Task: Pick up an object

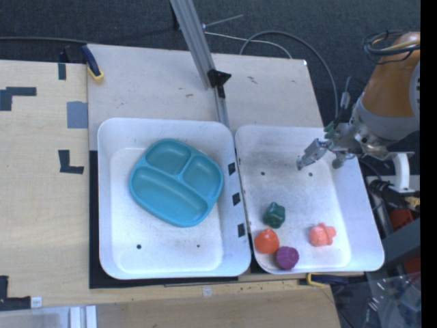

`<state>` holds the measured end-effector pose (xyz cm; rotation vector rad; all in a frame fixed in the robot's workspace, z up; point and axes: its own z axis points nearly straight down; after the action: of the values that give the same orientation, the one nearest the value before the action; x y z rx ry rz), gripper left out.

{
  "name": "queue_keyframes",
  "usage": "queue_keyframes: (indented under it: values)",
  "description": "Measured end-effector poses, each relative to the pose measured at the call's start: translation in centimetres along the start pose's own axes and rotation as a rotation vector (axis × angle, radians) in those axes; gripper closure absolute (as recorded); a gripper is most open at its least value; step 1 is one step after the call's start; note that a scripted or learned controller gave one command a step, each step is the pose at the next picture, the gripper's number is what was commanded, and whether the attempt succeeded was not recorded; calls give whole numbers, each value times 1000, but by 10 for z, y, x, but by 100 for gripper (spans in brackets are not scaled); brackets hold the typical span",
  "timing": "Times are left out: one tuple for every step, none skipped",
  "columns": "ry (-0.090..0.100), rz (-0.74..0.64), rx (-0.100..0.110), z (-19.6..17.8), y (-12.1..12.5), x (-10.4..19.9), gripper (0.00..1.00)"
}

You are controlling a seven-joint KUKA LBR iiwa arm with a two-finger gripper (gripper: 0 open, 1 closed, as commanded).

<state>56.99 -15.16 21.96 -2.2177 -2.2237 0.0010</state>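
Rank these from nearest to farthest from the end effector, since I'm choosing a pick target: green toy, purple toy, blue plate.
Measured from the end effector in the camera view:
1. Green toy, right bin, below the end effector.
2. Purple toy, right bin's near edge.
3. Blue plate, across in the left bin.

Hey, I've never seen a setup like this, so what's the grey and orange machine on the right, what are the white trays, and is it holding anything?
That is a robot arm, and the small claw at its tip is its hand. One fixed camera looks down at a slant on a bench with two shallow white bins. The left bin has a blue divided plate in it. The right bin has four small toys near its front: a dark green one, an orange-red one, a purple one and a pink-orange one. The hand hovers over the back of the right bin, apart from the toys, with nothing in it.
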Motion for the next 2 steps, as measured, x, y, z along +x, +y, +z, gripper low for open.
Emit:
queue_keyframes:
  values:
    - [0,0,0,0,0,0,0]
    - [0,2,7,63,-2,-4,0]
